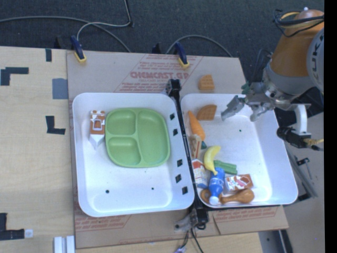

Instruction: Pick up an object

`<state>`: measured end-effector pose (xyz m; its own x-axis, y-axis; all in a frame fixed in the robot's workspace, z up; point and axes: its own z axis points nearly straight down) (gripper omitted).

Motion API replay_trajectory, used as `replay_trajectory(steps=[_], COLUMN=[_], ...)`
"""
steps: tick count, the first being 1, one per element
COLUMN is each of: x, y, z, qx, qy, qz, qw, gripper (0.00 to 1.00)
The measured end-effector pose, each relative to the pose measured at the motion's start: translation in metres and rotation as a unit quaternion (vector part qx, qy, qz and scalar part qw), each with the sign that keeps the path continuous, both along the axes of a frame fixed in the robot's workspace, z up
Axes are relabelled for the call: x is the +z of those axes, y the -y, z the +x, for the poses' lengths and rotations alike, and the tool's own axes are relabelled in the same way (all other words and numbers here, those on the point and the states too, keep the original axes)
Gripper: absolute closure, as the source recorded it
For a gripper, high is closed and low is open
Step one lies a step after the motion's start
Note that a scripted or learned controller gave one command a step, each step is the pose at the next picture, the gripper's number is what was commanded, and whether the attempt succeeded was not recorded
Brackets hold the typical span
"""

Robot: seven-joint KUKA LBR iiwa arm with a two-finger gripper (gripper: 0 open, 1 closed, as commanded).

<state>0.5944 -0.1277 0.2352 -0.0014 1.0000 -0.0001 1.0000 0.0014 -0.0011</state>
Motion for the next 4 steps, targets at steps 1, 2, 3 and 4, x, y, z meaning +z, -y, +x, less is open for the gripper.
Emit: replay_trajectory(steps=[1, 2, 3, 4], x=[-0.099, -0.150, -0.150, -0.144], y=[-0.023, -0.024, -0.034, -0.032], z=[0.052, 0.075, 0.074, 0.068], qx=[0.000, 0.000, 0.000, 0.000], qy=[-0.002, 0.002, 0.001, -0.014], qz=[0.0005, -0.0009, -0.0010, -0.0007], qw=[1.0000, 1.0000, 1.0000, 0.9999], gripper=[0.00, 0.00, 0.00, 1.00])
